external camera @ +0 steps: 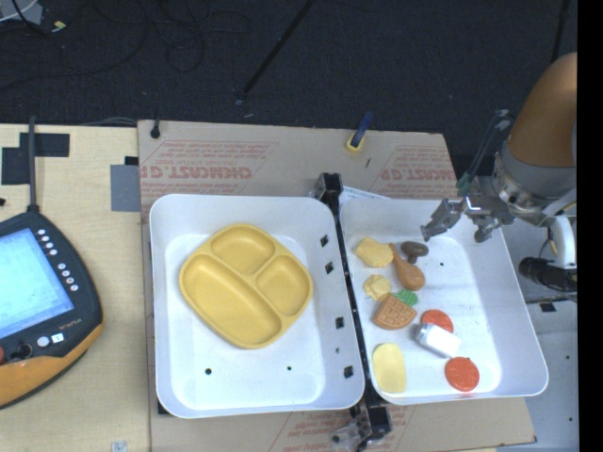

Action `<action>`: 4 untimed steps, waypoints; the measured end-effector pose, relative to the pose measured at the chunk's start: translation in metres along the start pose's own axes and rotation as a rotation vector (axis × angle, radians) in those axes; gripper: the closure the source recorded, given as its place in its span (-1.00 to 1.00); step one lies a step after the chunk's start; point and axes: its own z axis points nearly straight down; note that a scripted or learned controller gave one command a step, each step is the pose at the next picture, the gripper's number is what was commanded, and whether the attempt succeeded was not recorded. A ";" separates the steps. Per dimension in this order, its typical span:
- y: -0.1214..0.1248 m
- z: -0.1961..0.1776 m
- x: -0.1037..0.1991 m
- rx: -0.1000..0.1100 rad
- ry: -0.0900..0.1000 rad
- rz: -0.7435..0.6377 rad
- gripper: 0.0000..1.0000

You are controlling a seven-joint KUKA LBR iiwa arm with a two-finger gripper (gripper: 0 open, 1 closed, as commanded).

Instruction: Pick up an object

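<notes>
left bin: we see a yellow tray (246,285) lying flat, well apart from the work | right bin (509,281): toy food is clustered at its left; the drumstick (408,273) lies nearest, long axis slanting up-left | gripper (464,219): fingers spread, nothing between them, above the bin's top edge, we judge poised for descent

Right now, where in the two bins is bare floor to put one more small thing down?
Left bin: bare strips beside and below the yellow plate. Right bin: bare along its right side, past the red disc and white bottle. Crowded: the toy food near the divider, from the cheese down to the lemon.
</notes>
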 end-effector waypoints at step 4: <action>-0.006 0.029 0.117 -0.009 0.004 -0.009 1.00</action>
